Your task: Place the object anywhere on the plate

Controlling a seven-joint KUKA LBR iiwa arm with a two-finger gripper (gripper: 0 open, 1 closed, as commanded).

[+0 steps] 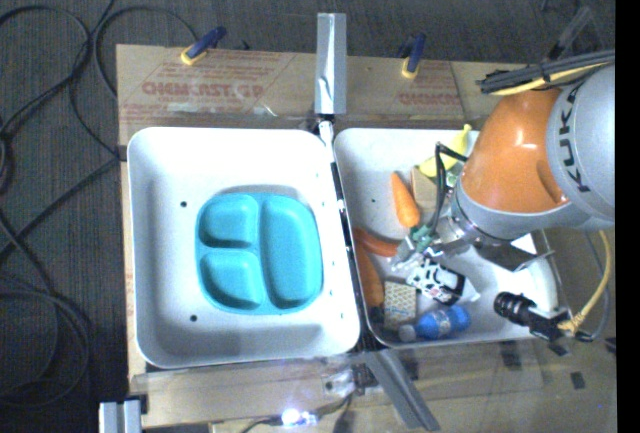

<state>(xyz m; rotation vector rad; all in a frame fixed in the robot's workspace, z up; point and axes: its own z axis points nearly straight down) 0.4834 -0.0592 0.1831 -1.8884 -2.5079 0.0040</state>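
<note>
A light blue plate (262,250) with three compartments lies in the left white bin (160,171). In the right bin (370,171) lie several small objects: an orange carrot-like piece (404,200), another orange piece (377,243), a blue object (441,323), a tan waffle-patterned piece (399,299) and something yellow (452,157) under the arm. My gripper (428,266) is low in the right bin among these objects, reaching in under the orange wrist band (510,161). A black and white item (436,281) sits right at the gripper's tip.
A metal divider post (329,71) stands at the back between the two bins. Blue and yellow clamps (203,44) hold the cardboard base. Cables run over the dark floor at the left and top.
</note>
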